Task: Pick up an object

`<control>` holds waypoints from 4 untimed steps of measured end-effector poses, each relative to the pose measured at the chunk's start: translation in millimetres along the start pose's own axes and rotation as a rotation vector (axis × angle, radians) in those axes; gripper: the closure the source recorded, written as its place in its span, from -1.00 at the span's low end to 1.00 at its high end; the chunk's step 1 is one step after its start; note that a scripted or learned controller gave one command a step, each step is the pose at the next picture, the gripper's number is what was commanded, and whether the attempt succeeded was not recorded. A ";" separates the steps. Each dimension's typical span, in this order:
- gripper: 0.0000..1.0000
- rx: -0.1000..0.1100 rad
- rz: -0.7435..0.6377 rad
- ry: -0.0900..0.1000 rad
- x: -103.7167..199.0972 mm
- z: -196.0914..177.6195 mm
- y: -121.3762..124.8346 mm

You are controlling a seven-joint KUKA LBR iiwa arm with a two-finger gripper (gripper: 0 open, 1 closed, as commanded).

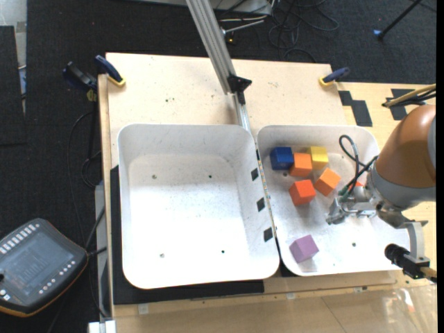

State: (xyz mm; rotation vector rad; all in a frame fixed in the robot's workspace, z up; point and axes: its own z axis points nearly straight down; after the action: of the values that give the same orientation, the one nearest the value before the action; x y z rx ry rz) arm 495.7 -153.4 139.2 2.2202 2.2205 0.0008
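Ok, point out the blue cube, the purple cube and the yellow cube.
blue cube (281, 157), camera view, middle of its top face.
purple cube (304, 248), camera view, middle of its top face.
yellow cube (319, 156), camera view, its top face.

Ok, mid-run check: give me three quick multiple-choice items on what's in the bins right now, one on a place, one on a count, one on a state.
1. Where does the purple cube lie?
A. in the left bin
B. in the right bin, apart from the other cubes, toward the near edge
C. on the bench outside the bins

2. How many orange cubes are in the right bin?
A. one
B. three
C. five

3. How does the blue cube sit?
A. on the bin floor, beside an orange cube
B. lifted clear above the bin
C. stacked on the yellow cube

Answers: 1 B, it sits alone below the cluster. 2 B, three orange tops show. 3 A, it rests at the cluster's left end.
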 end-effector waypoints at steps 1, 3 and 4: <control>1.00 -0.004 -0.003 -0.001 6.9 -45.4 5.5; 1.00 -0.005 -0.003 -0.002 -1.5 -149.3 14.3; 1.00 0.000 -0.007 0.001 40.7 -141.4 19.4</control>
State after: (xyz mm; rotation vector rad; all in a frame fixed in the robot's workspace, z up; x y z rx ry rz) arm 514.8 -112.7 280.7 2.2133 2.2289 0.0017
